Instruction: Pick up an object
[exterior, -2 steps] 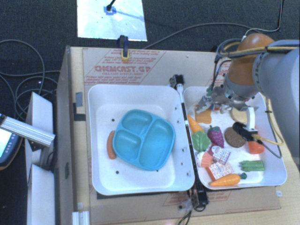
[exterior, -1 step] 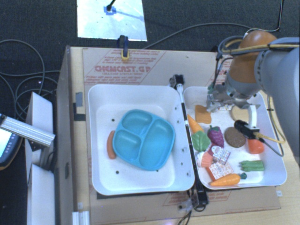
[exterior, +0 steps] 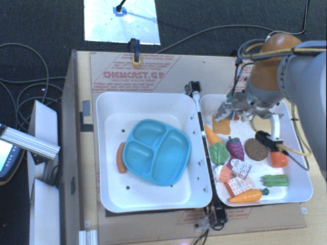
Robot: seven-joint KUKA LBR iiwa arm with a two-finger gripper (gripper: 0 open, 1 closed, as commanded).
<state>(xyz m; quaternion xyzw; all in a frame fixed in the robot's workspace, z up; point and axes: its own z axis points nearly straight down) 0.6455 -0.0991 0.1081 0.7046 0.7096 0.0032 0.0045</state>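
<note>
My gripper (exterior: 228,111) hangs low over the back left part of the right bin (exterior: 301,188). It is just above and behind a flat orange slice (exterior: 221,125). Close by in that bin lie an orange carrot (exterior: 210,135), a green leaf (exterior: 218,153), purple grapes (exterior: 235,148), a brown round patty (exterior: 255,149) and a red tomato (exterior: 278,158). Nothing shows held in the gripper.
Near the right bin's front lie green pea pods (exterior: 274,180), a second carrot (exterior: 246,196) and small patterned boxes (exterior: 240,170). The left bin (exterior: 102,137) holds a blue divided plate (exterior: 156,152) and a sausage (exterior: 120,157). A black bar (exterior: 200,131) joins the bins.
</note>
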